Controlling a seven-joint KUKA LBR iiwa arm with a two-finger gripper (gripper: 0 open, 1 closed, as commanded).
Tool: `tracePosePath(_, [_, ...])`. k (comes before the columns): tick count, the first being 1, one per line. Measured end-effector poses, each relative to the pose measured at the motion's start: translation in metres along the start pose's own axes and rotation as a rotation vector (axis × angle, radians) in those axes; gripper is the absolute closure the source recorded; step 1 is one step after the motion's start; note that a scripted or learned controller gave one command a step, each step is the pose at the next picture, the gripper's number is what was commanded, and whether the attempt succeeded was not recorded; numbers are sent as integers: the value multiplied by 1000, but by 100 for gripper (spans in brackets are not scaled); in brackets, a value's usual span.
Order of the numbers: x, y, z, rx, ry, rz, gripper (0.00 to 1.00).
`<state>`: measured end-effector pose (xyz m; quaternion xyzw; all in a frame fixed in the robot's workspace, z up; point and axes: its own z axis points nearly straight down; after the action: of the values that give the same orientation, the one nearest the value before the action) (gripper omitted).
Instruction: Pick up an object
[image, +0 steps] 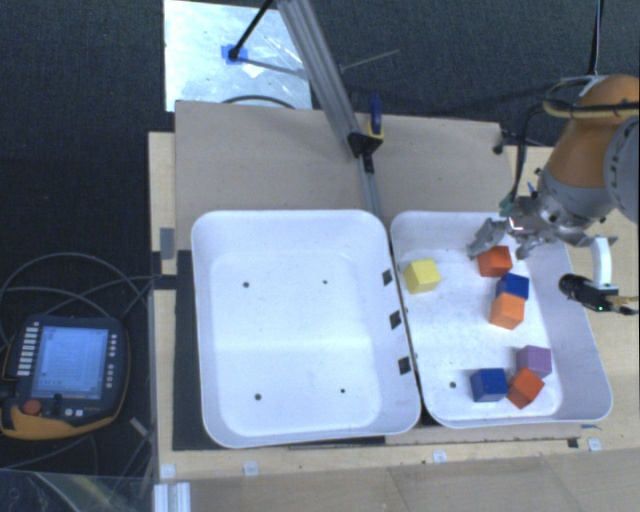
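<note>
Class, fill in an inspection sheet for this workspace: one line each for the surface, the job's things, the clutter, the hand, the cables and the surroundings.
Surface: bench bearing a left bin and a right bin side by side.
Job's things: all in the right bin: yellow block, orange-red block, blue block touching an orange block, purple block, second blue block, red-orange block.
Clutter: nothing seen in the left bin.
Hand: hand low over the right bin's far end, right at the orange-red block; grip cannot be judged.
Cables: black cables looping on the floor by the pendant.
Surroundings: teach pendant on dark carpet; slanted metal pole.
</note>
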<state>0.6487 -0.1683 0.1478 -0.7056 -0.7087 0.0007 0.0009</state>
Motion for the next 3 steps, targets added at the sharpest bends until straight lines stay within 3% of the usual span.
tracePosePath(1, [-3, 5, 30, -19, -8, 2, 0])
tracePosePath(2, [-3, 6, 19, -24, -9, -2, 100])
tracePosePath(3, [-9, 1, -32, -10, -2, 2, 100])
